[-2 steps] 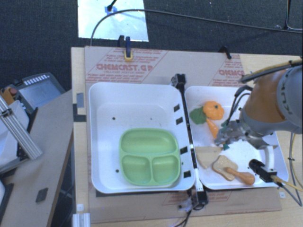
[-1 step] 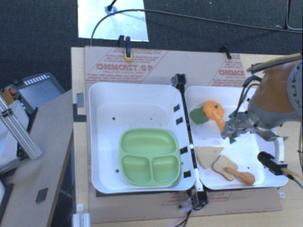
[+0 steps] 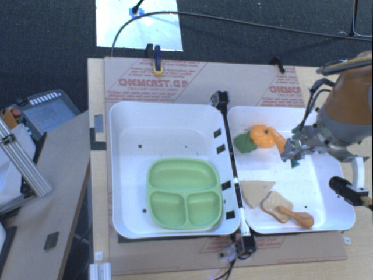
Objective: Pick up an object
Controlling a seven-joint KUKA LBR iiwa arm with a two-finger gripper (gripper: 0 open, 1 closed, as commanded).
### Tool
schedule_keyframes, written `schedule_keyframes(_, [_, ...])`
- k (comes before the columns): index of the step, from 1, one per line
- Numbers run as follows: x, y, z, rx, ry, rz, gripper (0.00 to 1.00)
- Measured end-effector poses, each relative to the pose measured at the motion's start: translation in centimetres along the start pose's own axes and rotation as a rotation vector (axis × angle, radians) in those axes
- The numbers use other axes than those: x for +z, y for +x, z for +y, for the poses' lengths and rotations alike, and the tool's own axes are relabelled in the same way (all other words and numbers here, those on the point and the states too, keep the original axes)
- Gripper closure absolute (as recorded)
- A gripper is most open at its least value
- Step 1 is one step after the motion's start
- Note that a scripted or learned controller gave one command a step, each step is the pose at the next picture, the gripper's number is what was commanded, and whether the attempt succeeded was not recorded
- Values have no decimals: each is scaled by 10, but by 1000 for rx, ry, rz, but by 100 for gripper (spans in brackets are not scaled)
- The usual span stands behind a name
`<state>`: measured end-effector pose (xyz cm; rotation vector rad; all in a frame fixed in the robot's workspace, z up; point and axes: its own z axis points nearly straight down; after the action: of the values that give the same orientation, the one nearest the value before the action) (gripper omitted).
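Two shallow white bins sit side by side on the bench. The left bin [image 3: 125,174] holds a green divided plate [image 3: 185,193] toward its 5 o'clock corner, lying flat with its three compartments facing up.

The right bin [image 3: 326,214] holds the loose items. An orange toy carrot [image 3: 266,137] lies near the bin's 11 o'clock area; its long axis runs roughly from 10 o'clock to 4 o'clock, the fat end toward 10 o'clock touching a green leafy piece [image 3: 245,144], the narrow end pointing toward 4 o'clock at the gripper. A tan wedge [image 3: 255,192] lies flat at the bin's 7 o'clock side. Just beside it, toward 5 o'clock, a slice of toy bread [image 3: 274,203] carries a tan utensil-like piece [image 3: 296,217] whose long axis runs from 10 o'clock to 4 o'clock.

The arm reaches in from 3 o'clock, and the gripper [image 3: 291,154] hovers over the right bin's middle, just beside the carrot's narrow end. Whether its fingers are spread or closed is too small and cluttered to tell, and nothing can be seen between them.
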<state>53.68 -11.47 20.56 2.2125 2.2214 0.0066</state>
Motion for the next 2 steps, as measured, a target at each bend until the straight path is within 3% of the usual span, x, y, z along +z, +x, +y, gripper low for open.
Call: schedule_keyframes(2, [-8,113,5,-7,5,4,100])
